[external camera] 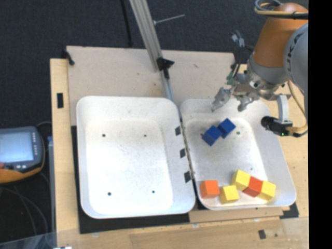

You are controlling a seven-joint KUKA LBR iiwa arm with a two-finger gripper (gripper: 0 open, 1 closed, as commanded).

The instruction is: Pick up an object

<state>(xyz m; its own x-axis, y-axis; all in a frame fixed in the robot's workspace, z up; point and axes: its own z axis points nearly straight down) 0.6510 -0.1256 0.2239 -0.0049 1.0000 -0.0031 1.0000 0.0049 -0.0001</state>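
Observation:
My gripper [230, 102] hangs open over the far end of the right bin [270, 154], its two fingers spread apart with nothing between them. Just below it, two blue blocks [218, 131] lie touching each other on the bin floor. At the near end of the same bin sits a cluster: an orange block [209, 188], three yellow blocks [241, 179] and a red-orange block [254, 185] among them.
The left bin [129, 154] stands beside the right one. A slanted aluminium post [148, 30] rises from the bench behind the bins. A small screen device [18, 149] sits off the bench at left.

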